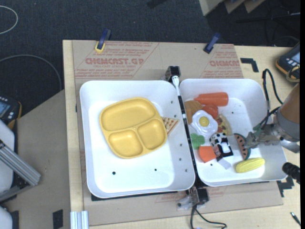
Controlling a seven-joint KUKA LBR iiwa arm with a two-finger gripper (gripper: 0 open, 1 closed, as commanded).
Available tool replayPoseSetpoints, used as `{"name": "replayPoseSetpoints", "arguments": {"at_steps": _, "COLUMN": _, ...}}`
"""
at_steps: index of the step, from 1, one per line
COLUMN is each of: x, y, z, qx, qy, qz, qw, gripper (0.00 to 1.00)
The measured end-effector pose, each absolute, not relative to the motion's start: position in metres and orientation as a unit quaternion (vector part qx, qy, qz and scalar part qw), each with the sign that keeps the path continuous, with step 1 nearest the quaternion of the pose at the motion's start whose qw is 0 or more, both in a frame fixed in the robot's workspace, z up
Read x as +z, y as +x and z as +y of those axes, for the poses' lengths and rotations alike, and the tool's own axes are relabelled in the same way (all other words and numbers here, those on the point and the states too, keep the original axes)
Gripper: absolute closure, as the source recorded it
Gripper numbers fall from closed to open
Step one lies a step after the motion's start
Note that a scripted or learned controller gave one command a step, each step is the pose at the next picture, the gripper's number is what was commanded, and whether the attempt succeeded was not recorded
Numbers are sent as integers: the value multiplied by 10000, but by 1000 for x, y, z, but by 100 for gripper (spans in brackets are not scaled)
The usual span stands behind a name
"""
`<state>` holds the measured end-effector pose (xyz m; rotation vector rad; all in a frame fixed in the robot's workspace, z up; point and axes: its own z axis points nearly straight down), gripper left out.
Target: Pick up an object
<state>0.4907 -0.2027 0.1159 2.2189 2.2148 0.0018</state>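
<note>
A: Which thing is nearest to being picked?

B: I judge the watermelon slice (244, 147), at the right middle of the frame, inside the right bin (248, 86). The gripper (253, 138) is just beside it, maybe touching its upper end. Just below the slice lies a yellow corn cob (249, 165).

A: Does the claw hold something?

B: I cannot tell. The claw is small and grey against the white bin, so I cannot say if it is wide or closed, and I see nothing clearly between its tips.

A: So which step is this?

B: It looks like the approach, low inside the bin. The next move calls for centring over one toy, closing on it, and lifting straight up.

A: What is in the way?

B: The toys are crowded. Toward the left of this bin lie a fried egg (204, 122), a red sausage (211, 98), an orange piece (206, 153) and a black-and-white toy (220, 141), many touching each other. The bin wall is also near the arm.

A: And the other bin?

B: The left bin (124, 181) has a yellow divided plate (132, 127).
</note>
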Motion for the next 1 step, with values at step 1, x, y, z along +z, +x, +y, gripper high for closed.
{"name": "replayPoseSetpoints", "arguments": {"at_steps": 1, "x": 159, "y": 490, "z": -200, "qx": 9, "qy": 7066, "qz": 7076, "qw": 32, "gripper": 100}}
